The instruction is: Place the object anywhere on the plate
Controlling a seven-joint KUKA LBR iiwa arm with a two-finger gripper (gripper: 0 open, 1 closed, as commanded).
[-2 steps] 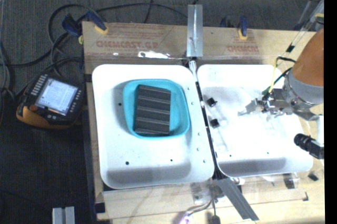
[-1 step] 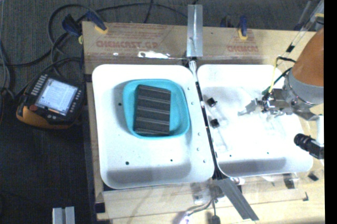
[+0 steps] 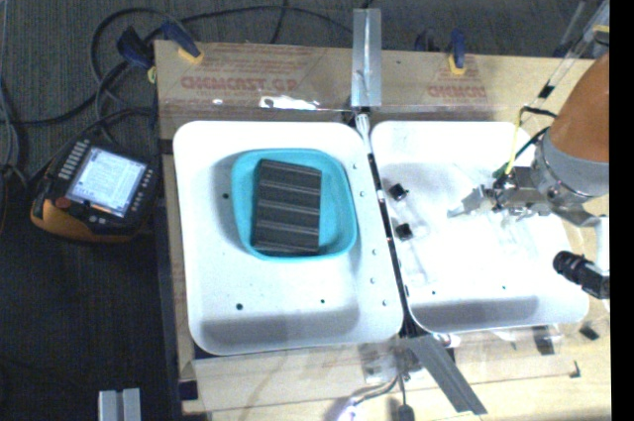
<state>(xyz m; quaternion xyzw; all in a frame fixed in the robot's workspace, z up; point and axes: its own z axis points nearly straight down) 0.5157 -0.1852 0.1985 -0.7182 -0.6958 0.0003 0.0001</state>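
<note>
A dark grey ridged block (image 3: 287, 205) lies flat on the light blue plate (image 3: 343, 221), which sits in the middle of the left bin (image 3: 208, 300). My gripper (image 3: 474, 202) hangs over the right bin (image 3: 475, 295), well to the right of the plate and apart from the block. Nothing shows in the gripper. The arm's grey wrist and orange band enter from the right edge.
A metal divider (image 3: 368, 62) stands at the back between the bins. Two small black clips (image 3: 396, 191) sit on the right bin's left wall. A teach pendant (image 3: 99, 183) and cables lie on the floor to the left.
</note>
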